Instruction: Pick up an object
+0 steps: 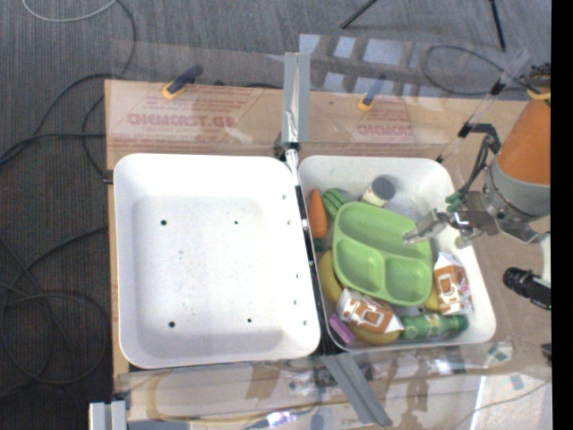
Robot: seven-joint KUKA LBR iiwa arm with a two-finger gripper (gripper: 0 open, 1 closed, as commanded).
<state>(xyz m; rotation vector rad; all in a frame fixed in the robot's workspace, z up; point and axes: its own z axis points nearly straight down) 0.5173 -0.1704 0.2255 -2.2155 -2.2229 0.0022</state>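
The right bin [421,170] holds a jumble of toys. A green divided plate [380,253] lies on top, tilted. Beside it are an orange carrot [317,214], a green ribbed vegetable [334,201], a grey-capped white bottle [380,190], a yellow banana [329,276], an orange-and-white packet [368,313], a similar packet [450,287] and a green bottle [433,327]. My gripper [428,227] reaches in from the right, its fingertips just over the plate's right rim. Nothing is seen between the fingers.
The left bin [143,195] sits next to the right one, divided by a narrow ridge [304,231]. Cardboard [197,119] lies behind the bins with yellow clamps [182,81]. Cables run over the carpet around the bench.
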